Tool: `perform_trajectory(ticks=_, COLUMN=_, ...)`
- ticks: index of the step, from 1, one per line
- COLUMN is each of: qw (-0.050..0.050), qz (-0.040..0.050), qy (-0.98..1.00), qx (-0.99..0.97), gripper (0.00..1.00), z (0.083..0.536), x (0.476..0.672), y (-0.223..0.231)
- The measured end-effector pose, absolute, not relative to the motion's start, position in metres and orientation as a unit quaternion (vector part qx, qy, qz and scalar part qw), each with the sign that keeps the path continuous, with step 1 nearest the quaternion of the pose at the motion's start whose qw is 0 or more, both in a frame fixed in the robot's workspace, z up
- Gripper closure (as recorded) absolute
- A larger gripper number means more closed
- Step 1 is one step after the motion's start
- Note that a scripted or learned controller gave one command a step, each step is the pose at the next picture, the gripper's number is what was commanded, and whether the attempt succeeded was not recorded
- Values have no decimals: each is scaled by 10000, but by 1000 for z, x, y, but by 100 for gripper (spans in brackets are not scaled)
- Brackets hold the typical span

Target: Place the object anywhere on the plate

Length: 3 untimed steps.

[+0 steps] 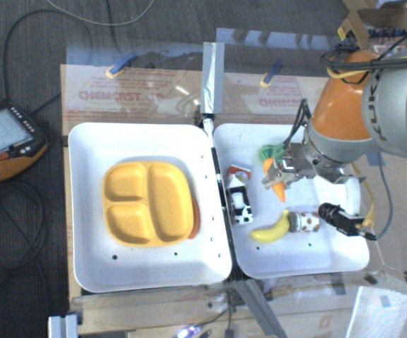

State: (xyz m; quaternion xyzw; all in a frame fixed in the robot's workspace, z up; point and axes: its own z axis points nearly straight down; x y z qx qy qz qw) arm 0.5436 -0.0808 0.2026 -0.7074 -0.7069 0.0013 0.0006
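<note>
Hovering over the right bin point(344, 259), the gripper point(279, 176) is seen clenched on a toy carrot point(277, 183); carrying it to the yellow plate point(149, 203) is judged next.

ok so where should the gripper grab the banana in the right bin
Probably across the middle of the banana, coming straight down from above. It lies flat on the bin floor, long and narrow, so fingers should close across its short width. The milk carton and small can crowd its ends.
</note>
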Motion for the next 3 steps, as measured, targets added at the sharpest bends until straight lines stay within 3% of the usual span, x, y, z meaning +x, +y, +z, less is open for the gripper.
perform_trajectory(ticks=1, qw=6, qz=19, qy=-7556, qx=-6551, gripper=100, z=218, x=568, y=-22)
perform_trajectory(ticks=2, qw=15, qz=21, qy=-7947, qx=-6069, gripper=100, z=182, x=566, y=34)
perform_trajectory(ticks=3, qw=16, qz=18, qy=-8235, qx=-5673, gripper=100, z=169, x=564, y=127)
